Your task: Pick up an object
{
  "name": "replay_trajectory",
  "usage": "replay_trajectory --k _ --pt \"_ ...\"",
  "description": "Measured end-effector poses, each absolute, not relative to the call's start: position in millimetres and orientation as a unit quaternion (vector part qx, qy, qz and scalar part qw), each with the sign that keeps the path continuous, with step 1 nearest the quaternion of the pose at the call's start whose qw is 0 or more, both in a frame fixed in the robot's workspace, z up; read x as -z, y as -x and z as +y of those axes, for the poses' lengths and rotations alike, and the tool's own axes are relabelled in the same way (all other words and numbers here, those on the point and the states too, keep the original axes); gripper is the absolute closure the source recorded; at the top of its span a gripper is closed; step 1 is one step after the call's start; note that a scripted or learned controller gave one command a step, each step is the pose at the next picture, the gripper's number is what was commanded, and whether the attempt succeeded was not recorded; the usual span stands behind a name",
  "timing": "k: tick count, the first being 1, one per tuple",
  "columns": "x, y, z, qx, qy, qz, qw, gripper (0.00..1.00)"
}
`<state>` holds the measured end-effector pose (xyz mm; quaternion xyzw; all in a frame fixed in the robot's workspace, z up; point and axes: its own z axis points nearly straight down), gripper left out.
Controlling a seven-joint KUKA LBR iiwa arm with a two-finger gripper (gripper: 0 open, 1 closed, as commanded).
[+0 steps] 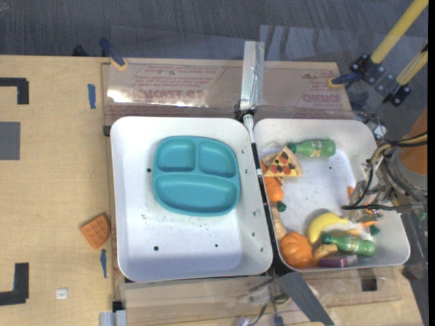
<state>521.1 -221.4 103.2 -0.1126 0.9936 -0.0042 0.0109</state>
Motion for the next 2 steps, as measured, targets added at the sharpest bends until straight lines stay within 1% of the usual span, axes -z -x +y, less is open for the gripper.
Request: replay_trajectory --k 1,2 --pt "-222 -572.0 -145 0.0013 0.091 0.996 0.01 1.0" --pt "-107 -500.4 -190 -0.0005 0.181 0.984 0.0 1.0"
